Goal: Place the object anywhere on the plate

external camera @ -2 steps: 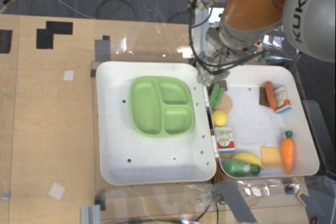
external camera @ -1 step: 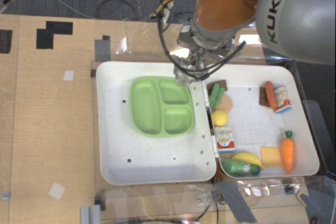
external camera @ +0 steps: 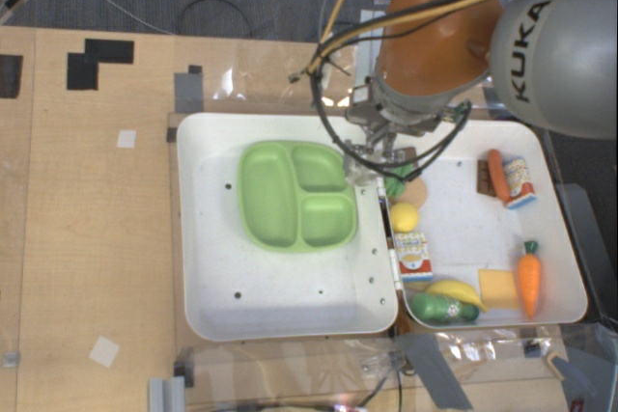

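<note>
A green divided plate (external camera: pixel 293 196) lies in the left white bin (external camera: pixel 232 304), toward its upper middle. My gripper (external camera: pixel 370 161) hangs under the orange wrist, over the wall between the two bins, just off the plate's upper right corner. Right below it in the right bin (external camera: pixel 565 304) sit a small green item (external camera: pixel 400 175) and a tan round item (external camera: pixel 413 192), both partly hidden by the gripper. I see nothing clearly held.
The right bin also holds a lemon (external camera: pixel 406 218), a small carton (external camera: pixel 413 257), a banana (external camera: pixel 456 290), a dark green vegetable (external camera: pixel 443 308), a cheese wedge (external camera: pixel 497 288), a carrot (external camera: pixel 528 277), a sausage (external camera: pixel 496 175) and a little box (external camera: pixel 519 181). Cables loop above the wrist.
</note>
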Controlling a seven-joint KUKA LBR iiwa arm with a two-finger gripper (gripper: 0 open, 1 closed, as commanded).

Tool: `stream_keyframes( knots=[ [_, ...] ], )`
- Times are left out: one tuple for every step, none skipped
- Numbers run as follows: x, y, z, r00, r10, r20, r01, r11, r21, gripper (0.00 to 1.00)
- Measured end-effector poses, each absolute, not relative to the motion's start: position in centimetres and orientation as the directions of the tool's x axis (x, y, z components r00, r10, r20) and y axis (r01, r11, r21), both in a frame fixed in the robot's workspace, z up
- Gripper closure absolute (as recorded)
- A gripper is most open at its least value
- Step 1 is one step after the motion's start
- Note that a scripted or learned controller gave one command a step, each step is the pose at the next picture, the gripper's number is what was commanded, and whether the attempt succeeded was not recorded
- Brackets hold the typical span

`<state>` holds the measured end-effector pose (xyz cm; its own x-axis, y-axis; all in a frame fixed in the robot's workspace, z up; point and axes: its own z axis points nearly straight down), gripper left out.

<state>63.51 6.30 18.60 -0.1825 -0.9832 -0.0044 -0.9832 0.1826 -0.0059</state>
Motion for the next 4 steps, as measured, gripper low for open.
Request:
stream_keyframes(
  knots=[
    [62.7,3.6,19.6,0.219,-0.976,-0.002,-0.976,-0.219,-0.009,1.00],
    [62.4,13.1,21.9,0.476,-0.880,-0.003,-0.880,-0.475,-0.008,1.00],
    [62.5,13.0,21.8,0.473,-0.881,-0.003,-0.881,-0.473,-0.008,0.00],
    [62.6,6.6,18.5,0.747,-0.665,0.001,-0.665,-0.747,-0.005,0.00]
  ],
)
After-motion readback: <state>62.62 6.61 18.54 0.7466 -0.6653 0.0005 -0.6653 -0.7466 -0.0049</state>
